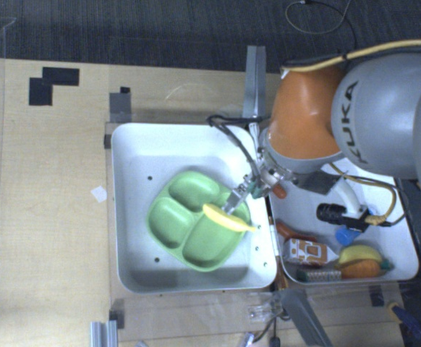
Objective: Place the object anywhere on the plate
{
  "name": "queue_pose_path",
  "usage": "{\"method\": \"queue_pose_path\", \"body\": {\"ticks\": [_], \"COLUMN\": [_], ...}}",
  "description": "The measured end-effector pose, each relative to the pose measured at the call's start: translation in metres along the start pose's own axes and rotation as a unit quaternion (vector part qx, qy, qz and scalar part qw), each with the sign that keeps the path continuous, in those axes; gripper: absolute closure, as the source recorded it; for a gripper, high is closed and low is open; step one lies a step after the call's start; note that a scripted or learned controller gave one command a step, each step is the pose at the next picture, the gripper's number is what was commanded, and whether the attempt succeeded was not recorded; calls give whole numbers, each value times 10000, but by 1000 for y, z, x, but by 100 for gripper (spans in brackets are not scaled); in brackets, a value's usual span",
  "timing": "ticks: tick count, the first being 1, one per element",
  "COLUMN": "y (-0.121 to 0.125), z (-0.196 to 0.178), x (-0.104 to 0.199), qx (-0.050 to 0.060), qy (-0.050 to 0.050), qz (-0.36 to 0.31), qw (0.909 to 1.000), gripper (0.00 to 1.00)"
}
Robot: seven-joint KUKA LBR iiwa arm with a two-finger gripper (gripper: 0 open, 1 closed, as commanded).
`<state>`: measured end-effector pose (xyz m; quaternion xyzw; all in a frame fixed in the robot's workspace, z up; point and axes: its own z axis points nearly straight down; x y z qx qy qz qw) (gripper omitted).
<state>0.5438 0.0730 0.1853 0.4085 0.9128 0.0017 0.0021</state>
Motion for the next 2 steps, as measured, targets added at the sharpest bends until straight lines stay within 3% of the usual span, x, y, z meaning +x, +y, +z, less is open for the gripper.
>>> {"method": "queue_pose_path", "body": {"ticks": [2], "y": [0], "z": [0], "x": [0], "qx": [0], "qy": [0], "qz": [0], "qw": [10000], "gripper": [0]}}
